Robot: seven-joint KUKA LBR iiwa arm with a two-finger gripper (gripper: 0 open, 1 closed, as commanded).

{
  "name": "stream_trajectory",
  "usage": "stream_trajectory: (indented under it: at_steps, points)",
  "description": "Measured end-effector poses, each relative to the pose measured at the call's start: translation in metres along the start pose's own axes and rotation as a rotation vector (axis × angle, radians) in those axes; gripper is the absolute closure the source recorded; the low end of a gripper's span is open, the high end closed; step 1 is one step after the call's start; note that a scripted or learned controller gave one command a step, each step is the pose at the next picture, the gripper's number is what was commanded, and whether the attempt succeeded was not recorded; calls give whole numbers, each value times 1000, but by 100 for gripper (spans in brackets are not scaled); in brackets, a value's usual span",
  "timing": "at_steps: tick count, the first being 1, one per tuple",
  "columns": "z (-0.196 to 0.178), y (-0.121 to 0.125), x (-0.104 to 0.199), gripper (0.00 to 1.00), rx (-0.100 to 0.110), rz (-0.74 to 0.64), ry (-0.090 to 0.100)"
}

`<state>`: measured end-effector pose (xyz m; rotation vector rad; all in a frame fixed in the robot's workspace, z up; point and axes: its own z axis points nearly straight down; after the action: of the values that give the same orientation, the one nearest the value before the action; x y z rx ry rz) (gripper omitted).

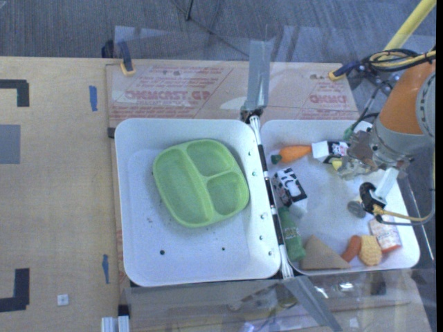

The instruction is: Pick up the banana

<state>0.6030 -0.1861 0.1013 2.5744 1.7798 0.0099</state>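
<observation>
Your gripper (pixel 356 163) hangs low over the right bin (pixel 325 209) near its far right side; you cannot tell its grip. The banana (pixel 337 162) shows as a yellow sliver just left of it, touching, beside a carrot (pixel 296 153).

The arm (pixel 408 109) runs off the right edge; the gripper (pixel 354 163) hides most of the banana (pixel 336 163).

Grey arm (pixel 405 133), orange band, yellow cable
</observation>
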Motion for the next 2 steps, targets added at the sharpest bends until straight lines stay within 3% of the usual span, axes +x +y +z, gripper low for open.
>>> stream_trajectory:
  at_steps: [1,2]
  points:
    - [-20,32,22,100,62,188,-14]
    - [-25,37,22,0,40,187,-13]
